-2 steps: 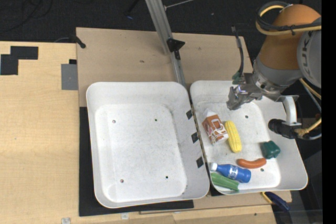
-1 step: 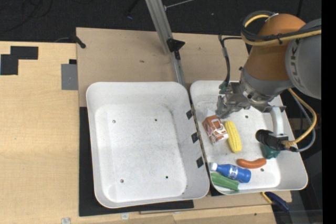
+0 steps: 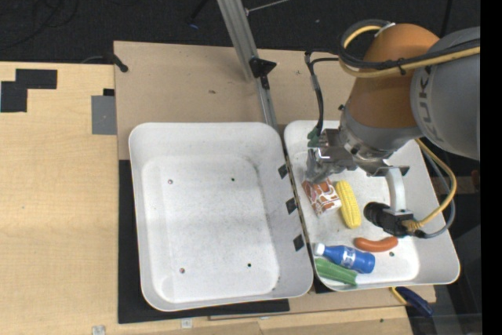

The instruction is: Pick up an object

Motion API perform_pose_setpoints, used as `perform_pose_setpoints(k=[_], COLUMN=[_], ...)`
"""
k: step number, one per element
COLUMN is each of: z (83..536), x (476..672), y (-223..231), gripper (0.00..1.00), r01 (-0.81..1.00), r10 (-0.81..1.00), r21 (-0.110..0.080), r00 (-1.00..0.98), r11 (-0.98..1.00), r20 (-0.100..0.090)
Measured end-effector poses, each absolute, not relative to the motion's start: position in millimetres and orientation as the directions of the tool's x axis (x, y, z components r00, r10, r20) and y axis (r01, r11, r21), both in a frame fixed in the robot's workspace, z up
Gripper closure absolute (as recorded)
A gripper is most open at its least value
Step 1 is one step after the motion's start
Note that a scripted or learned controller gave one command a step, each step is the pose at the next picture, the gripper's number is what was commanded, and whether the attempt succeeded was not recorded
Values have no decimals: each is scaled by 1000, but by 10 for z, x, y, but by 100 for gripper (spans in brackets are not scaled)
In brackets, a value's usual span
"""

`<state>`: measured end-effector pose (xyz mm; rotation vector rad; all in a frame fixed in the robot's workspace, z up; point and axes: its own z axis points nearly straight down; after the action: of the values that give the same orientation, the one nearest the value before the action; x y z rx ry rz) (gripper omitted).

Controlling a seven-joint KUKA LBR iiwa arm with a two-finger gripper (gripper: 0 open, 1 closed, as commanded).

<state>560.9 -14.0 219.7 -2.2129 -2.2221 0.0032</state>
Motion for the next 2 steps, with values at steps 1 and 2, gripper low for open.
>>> perform_pose_setpoints(k=[1,2], z=[2251,2367], x=[5443,5248], y=[254,721], gripper=[100,100], r01=[1000,1000], r10=[1000,1000], r21=[-6,-7], r00=[-3,-4], r11=[3,4], r20=[2,2])
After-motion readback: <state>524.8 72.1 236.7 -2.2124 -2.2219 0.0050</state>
